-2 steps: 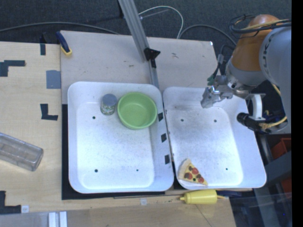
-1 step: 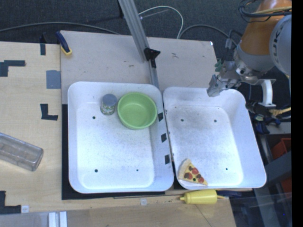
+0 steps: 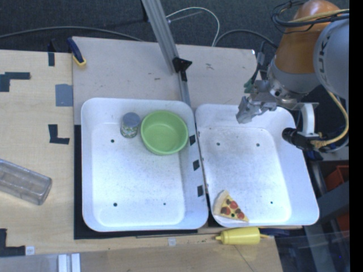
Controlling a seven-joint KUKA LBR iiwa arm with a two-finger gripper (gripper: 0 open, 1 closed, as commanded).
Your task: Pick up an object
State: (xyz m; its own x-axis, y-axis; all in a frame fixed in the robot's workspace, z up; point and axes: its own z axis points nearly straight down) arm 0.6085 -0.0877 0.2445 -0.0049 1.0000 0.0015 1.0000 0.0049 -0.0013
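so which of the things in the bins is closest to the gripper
The pizza slice toy, at the near-left corner of the right bin, the bin the gripper is over. The green bowl and small jar sit in the left bin.

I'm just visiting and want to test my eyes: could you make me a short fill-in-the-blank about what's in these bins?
1. The green bowl sits in the ____ bin.
2. Beside the bowl stands a small ____.
3. The pizza slice lies in the right bin's near-____ corner.
4. The end effector hangs over the ____ bin.

Missing words: left; jar; left; right
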